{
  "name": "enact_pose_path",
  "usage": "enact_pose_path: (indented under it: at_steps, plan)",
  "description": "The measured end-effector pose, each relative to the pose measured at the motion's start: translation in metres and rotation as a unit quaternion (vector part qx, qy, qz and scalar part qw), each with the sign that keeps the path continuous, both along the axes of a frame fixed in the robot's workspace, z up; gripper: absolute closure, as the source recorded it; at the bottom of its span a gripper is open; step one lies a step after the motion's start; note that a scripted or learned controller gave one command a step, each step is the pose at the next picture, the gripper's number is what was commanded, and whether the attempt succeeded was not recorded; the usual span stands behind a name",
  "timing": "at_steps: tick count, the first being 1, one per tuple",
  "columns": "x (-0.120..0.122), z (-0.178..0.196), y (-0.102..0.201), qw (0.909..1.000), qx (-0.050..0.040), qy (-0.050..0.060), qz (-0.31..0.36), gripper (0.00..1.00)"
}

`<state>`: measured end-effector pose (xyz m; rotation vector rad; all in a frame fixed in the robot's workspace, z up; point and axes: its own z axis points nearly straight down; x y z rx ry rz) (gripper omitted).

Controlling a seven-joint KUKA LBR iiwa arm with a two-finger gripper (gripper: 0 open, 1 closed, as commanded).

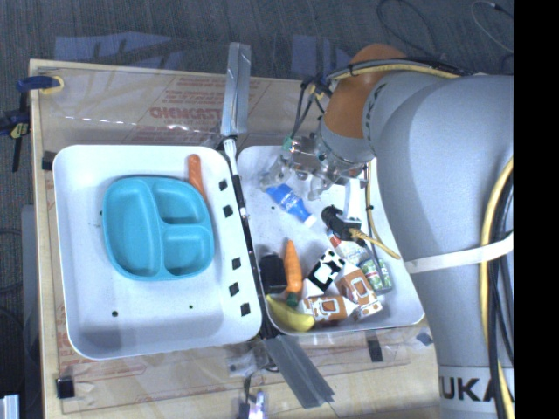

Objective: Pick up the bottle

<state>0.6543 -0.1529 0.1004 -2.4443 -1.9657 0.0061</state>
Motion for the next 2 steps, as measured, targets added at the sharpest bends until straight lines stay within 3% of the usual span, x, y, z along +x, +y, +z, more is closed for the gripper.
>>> enact_pose_path:
  at_steps: [1,2]
  plan:
    - [0.001,0.01,0.002,1.0,0.0005,0.001,0.004,1.0]
    - [0.003,0.102,0.065,0.9999,-0.0002,-0.002,0.013,1.0]
